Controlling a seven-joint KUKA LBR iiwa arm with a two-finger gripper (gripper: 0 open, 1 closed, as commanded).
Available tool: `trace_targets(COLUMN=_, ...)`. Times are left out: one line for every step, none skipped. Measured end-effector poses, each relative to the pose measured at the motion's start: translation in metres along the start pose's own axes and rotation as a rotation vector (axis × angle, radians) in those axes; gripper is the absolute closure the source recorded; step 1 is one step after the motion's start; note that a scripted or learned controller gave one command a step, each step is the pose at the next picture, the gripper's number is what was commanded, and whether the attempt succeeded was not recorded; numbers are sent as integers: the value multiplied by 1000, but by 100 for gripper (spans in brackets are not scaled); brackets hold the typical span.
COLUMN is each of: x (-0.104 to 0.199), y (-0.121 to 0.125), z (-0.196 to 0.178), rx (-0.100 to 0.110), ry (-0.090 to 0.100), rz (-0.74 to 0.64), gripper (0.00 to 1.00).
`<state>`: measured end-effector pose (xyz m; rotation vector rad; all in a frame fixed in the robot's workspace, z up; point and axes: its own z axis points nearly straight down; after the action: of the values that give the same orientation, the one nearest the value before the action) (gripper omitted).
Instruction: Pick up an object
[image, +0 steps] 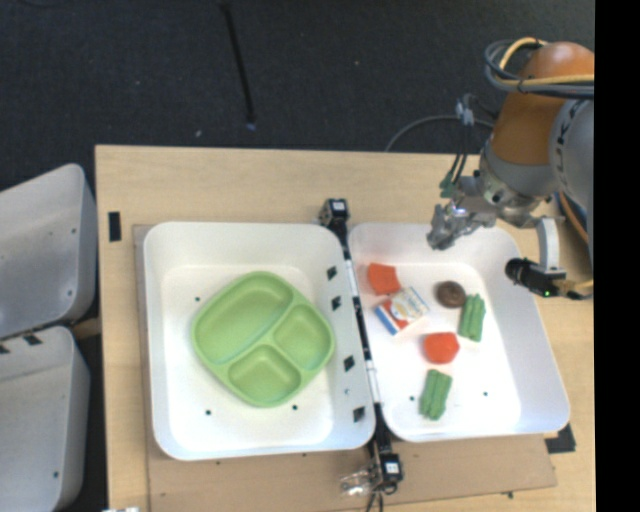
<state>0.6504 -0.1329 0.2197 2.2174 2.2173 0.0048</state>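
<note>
My gripper (442, 236) hangs over the far edge of the right bin (500, 400), above and behind its objects, with nothing seen between its parts. Below it in the right bin lie an orange-red block (382, 278), a small white, red and blue packet (401, 309), a dark brown round piece (450, 294), a green piece (471, 318), a red round piece (440, 347) and another green piece (434, 393). The nearest to the gripper is the brown piece, a little toward the front.
The left bin (180, 420) holds a green divided plate (262, 337). A ridge with black clips (352, 320) separates the bins. The arm's grey and orange body (530, 120) rises at the far right, with a black cable fitting (535, 275) beside the right bin.
</note>
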Motion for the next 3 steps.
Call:
trace_targets(x=53, y=-6, z=-15, rx=5, ry=3, rz=-6, gripper=100)
trace_targets(x=102, y=-2, z=-25, rx=4, ry=2, rz=-7, gripper=100)
trace_targets(x=150, y=-10, z=-33, rx=6, ry=3, rz=-6, gripper=100)
